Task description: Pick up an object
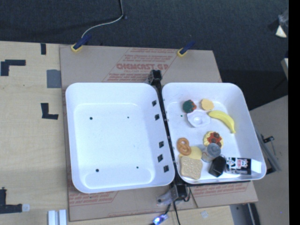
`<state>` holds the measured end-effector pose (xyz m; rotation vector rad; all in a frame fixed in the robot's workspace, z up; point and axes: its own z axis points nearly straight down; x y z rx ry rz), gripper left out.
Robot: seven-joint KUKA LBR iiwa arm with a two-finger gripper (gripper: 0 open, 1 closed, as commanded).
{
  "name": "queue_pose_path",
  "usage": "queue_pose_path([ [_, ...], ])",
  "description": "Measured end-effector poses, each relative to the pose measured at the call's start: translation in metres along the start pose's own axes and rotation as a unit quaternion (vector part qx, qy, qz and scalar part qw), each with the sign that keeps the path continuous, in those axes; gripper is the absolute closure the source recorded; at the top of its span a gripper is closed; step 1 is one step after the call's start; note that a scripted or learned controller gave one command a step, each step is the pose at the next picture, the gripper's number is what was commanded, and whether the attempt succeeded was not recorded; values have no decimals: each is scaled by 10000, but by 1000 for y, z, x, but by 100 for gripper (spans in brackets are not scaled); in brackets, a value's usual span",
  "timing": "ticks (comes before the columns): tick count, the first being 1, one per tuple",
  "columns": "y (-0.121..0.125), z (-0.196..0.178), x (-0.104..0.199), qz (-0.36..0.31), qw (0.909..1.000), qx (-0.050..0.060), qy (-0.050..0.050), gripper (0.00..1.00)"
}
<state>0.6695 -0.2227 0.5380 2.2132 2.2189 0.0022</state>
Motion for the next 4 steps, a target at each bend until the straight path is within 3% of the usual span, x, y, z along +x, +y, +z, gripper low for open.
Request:
queue_pose_path([
  [1,-55,239,1,21,9999,123,48,100],
  [2,-13,198,105,-47,10000,15,37,100],
  [3,-88,271,134,9,9999,96,36,100],
  [4,-117,356,102,30,9999,94,25,100],
])
